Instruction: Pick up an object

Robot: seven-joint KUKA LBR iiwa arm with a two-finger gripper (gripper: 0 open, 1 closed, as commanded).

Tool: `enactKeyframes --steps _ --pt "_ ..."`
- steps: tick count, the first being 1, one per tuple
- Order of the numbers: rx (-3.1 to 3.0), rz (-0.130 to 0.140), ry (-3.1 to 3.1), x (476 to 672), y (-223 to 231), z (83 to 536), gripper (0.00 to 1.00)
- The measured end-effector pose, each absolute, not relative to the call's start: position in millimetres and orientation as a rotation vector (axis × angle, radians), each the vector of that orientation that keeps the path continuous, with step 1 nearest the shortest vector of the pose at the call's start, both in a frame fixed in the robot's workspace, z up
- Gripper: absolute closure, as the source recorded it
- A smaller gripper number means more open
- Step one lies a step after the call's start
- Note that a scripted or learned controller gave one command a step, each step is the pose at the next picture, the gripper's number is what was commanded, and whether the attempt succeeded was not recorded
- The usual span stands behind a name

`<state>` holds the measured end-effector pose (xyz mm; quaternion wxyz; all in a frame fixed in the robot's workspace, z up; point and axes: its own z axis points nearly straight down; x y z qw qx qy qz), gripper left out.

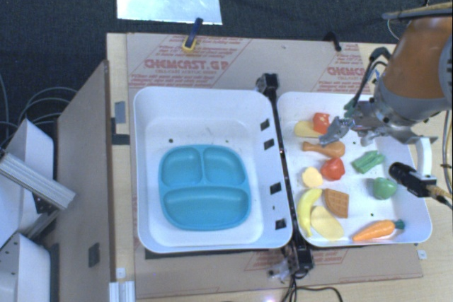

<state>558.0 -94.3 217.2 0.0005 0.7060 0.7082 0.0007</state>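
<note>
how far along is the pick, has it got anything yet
Nothing looks picked yet: the toy foods all lie on the floor of the right bin. In hand: the gripper is down over that bin's upper left part, right by the drumstick and a red piece, with nothing visibly between its fingers. Left: closing on one item and lifting it out. The left bin holds a blue divided plate.
</note>
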Motion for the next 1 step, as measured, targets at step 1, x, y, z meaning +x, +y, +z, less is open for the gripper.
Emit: enactKeyframes --steps 1 --pt "2.229 -0.010 2.223 554.8 -135.5 90.0 0.00"
